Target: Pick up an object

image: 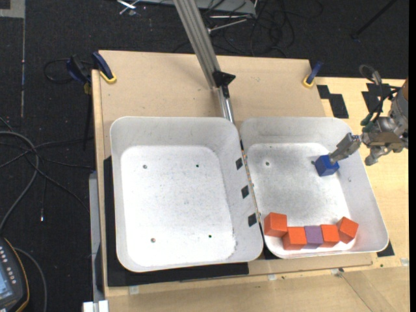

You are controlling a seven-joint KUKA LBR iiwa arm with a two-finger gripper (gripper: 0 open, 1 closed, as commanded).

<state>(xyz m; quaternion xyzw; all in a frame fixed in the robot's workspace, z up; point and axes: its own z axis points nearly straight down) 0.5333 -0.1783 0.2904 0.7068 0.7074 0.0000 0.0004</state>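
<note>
While the arm is reaching in from the right edge, its gripper (343, 151) is hanging over the upper right part of the right bin (364, 174), and one grey finger is slanting down toward the blue block (325, 166). The tip of this finger is standing just beside the upper right corner of the blue block, maybe touching it, but I cannot tell whether the fingers are apart or together, because the angle is hiding the gap.

The blue block is lying on the floor of the right bin, near its right wall and in its upper half. Well below the blue block, along the near wall of the same bin, five more blocks are sitting in a row: an orange block (275, 223) at the left, a second orange block (295, 237) touching it, a purple block (313, 235) next, then another orange one (329, 234), and a last orange one (348, 229), tilted, at the right end.

To the left of the blue block, the left bin (120, 174) is lying side by side with the right bin on the tan wooden surface (162, 83).
</note>
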